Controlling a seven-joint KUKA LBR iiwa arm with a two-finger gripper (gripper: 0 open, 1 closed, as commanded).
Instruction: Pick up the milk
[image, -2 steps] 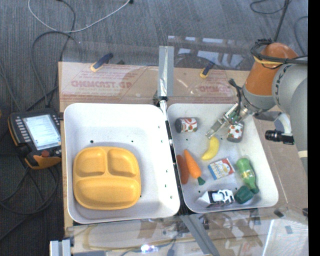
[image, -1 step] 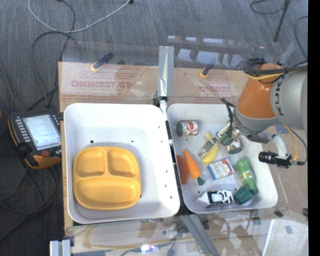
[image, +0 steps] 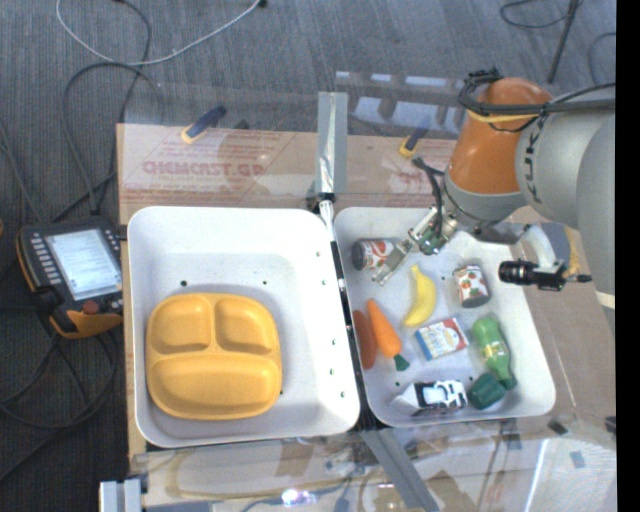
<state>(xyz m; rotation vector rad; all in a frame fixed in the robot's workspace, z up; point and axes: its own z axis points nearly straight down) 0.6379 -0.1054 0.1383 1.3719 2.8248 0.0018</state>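
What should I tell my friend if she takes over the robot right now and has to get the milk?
Gripper: hovering over the top of the right white bin, beside the small red-labelled can. Whether it is open or shut cannot be told. It is holding nothing that can be seen.

Milk: the small blue, white and red milk carton lies in the middle of the right bin, below the yellow banana and left of the green bottle.

Done: nothing; milk not yet picked up.

Left: move over the carton, grasp it, lift it.
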